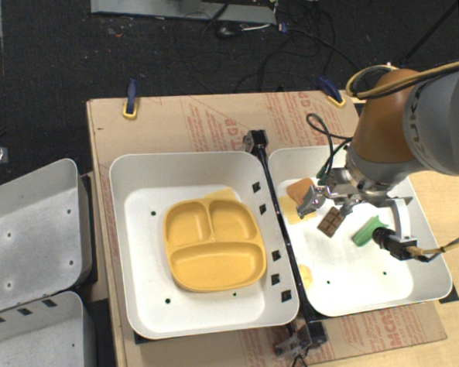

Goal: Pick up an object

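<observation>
Two white bins sit side by side on the bench. Over the right bin (433,283), the gripper (314,199) hovers with fingers spread and empty, just beside a brown block (330,223) and green piece (365,232); nothing is lifted yet.

Bench (210,114) bearing two white bins (129,193)

Yellow divided tray (215,246) in left bin (131,224)

Lighting was bright and even from overhead, with soft shadows. The white bins (139,223) glared slightly at frame centre; the dark floor (43,58) along the top stayed dim. Focus was mildly soft.
</observation>
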`<move>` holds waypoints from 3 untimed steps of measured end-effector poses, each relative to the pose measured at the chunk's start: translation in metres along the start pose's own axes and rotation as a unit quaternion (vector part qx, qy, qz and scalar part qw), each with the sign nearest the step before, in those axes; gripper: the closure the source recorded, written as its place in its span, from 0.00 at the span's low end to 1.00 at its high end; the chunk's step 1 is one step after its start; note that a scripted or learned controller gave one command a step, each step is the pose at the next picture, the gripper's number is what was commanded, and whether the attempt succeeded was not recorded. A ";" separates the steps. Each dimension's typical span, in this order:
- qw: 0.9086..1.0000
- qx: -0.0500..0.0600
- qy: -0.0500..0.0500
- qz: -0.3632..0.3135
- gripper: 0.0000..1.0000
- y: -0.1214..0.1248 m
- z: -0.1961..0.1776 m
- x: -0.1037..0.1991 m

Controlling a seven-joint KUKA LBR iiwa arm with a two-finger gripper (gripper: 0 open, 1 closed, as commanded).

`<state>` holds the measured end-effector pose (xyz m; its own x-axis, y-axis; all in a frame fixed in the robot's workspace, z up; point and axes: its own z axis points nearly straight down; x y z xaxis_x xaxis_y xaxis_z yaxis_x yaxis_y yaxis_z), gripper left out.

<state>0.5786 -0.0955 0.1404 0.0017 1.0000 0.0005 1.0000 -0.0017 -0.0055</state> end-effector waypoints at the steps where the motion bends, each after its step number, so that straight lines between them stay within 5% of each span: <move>1: 1.000 -0.004 -0.002 0.000 0.00 0.001 0.048 -0.001; 2: 1.000 -0.008 -0.003 0.001 1.00 0.003 0.034 -0.002; 3: 1.000 -0.005 -0.001 0.000 1.00 0.004 -0.028 -0.008</move>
<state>0.5824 -0.1030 0.1687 0.0019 1.0000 -0.0010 1.0000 -0.0019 0.0043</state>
